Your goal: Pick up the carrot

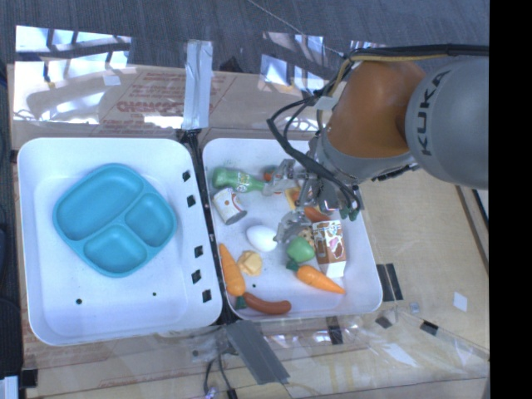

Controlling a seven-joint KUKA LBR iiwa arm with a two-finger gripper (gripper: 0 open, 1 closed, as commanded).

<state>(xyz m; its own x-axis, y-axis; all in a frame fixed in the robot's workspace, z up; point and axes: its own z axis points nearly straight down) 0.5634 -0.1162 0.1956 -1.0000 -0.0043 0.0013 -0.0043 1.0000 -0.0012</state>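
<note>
A carrot point(320, 280) with a green top lies near the right bin's front right corner, pointing right. A second slim orange carrot-like piece point(232, 270) lies along that bin's left wall. My gripper point(290, 199) hangs over the middle of the right bin, behind and to the left of the carrot, with its fingers point(292, 225) spread apart and open. Nothing sits clearly between them. A small orange item point(313, 213) shows just under the wrist, partly hidden.
The right bin point(366, 266) also holds a green bottle point(234, 179), a small can point(229, 205), a white egg point(262, 238), a carton point(331, 244), a yellow chunk point(249, 263) and a brown sausage point(267, 305). A blue divided plate point(115, 218) lies in the left bin point(41, 306).
</note>
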